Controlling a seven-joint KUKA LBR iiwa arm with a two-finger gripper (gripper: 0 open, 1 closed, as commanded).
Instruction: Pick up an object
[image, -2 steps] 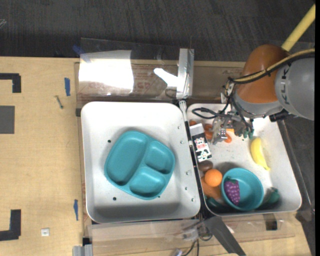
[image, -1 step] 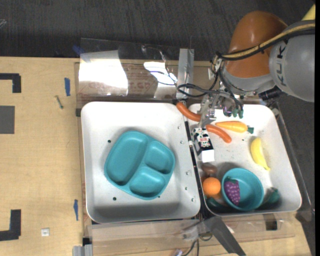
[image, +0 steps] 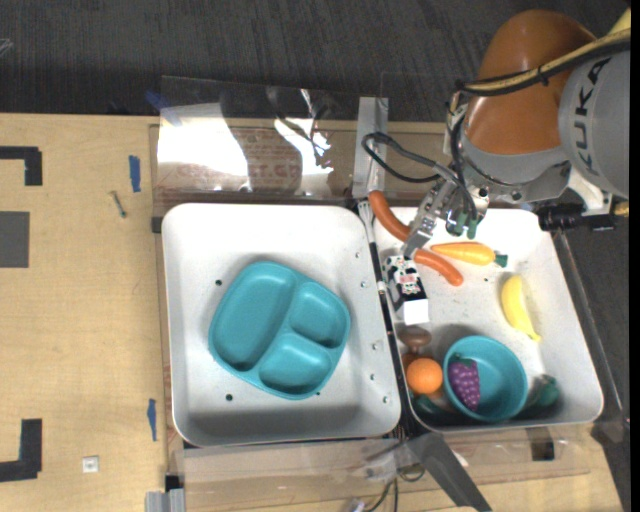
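Observation:
My gripper (image: 432, 222) hangs low over the far left part of the right bin (image: 575, 330), below the orange-banded wrist (image: 520, 90). It is right next to a red sausage (image: 386, 216) lying against the bin's left wall, and just above an orange carrot (image: 466, 253) and a second red sausage (image: 440, 266). I see nothing held in it. A yellow banana (image: 518, 306) lies to the right. Near the front stand a teal bowl (image: 498, 388) with purple grapes (image: 464, 380) in it and an orange (image: 424, 376).
A small black-and-white box (image: 405, 278) and a white block (image: 414, 312) lie along the right bin's left wall. The left bin (image: 190, 260) holds a teal divided plate (image: 280, 328). Cables (image: 400, 165) loop beside the wrist. Wooden bench (image: 70, 300) spreads to the left.

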